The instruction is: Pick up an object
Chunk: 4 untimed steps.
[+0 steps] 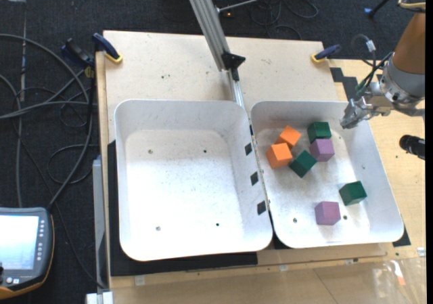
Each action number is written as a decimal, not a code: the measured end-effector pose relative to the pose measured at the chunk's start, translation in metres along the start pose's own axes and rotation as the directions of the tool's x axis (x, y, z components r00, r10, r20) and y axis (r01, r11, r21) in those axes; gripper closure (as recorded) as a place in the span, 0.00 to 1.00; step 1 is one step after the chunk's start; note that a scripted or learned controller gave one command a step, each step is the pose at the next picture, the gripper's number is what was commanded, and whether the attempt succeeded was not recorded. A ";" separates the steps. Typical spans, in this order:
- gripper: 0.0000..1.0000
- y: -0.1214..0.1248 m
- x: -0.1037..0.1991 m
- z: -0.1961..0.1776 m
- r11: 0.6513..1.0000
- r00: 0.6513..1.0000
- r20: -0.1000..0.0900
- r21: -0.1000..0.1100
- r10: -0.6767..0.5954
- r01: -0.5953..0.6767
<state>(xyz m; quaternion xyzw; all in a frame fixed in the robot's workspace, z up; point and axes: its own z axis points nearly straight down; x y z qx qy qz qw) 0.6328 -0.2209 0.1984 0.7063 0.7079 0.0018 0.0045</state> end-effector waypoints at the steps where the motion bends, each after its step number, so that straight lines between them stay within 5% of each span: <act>1: 1.00 0.002 0.000 -0.038 1.000 1.000 -0.001 0.002 0.000 0.000; 4: 1.00 0.028 0.167 -0.042 1.000 1.000 -0.005 0.006 -0.006 0.006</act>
